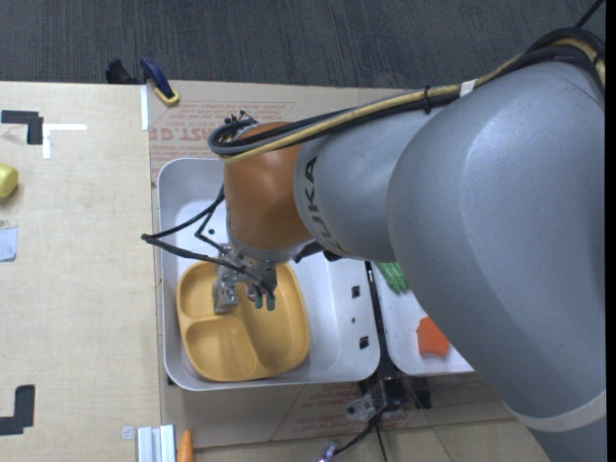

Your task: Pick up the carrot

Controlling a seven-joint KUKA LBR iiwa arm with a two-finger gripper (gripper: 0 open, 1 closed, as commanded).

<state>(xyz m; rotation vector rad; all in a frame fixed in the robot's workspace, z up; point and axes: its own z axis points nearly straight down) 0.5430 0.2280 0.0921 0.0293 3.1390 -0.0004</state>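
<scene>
An orange piece that looks like the carrot [432, 339] lies in the right bin [414, 362], partly hidden under the arm. My gripper [243, 296] hangs over the left bin [332, 340], well to the left of the carrot. It points down above a yellow divided plate [245, 349]. Its two fingers [225, 298] stand apart, open, with nothing between them.
A green item [393, 277] peeks out beside the arm in the right bin. The big grey arm [481, 219] covers most of that bin. On the bench at left lies a yellow object [6, 181], and a blue clamp [159, 82] sits at the back.
</scene>
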